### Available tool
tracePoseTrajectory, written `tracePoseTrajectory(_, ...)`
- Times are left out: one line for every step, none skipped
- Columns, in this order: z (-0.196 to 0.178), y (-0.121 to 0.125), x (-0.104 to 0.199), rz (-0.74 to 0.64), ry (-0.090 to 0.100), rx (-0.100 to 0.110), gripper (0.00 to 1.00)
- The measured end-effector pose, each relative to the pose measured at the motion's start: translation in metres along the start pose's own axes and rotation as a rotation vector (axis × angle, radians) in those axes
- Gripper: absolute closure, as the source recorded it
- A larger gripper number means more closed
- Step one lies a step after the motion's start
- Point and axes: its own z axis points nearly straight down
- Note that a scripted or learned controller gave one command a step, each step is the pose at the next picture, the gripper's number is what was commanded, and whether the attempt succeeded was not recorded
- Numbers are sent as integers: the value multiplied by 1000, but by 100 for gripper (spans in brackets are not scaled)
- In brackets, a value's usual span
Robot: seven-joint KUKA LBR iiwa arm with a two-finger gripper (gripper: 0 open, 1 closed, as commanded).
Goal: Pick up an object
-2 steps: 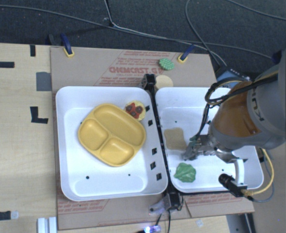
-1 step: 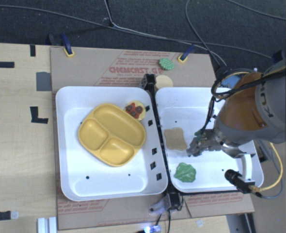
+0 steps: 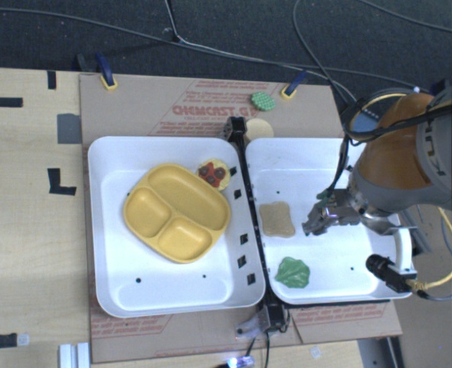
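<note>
The jaws (image 3: 316, 225), grip unreadable, hang beside a flat tan bread slice (image 3: 276, 219) in the right bin (image 3: 318, 294).

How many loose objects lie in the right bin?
2: a tan piece near the bin's left wall and a green piece toward its front. The arm may hide others.
</note>
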Motion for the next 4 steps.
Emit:
tracePoseTrajectory(-44, 1, 0, 0, 0, -1, 100)
tracePoseTrajectory(-52, -1, 49, -5, 2, 3, 100)
tracePoseTrajectory(-40, 0, 105, -3, 0, 5, 100)
tracePoseTrajectory(-50, -2, 155, -6, 1, 4, 100)
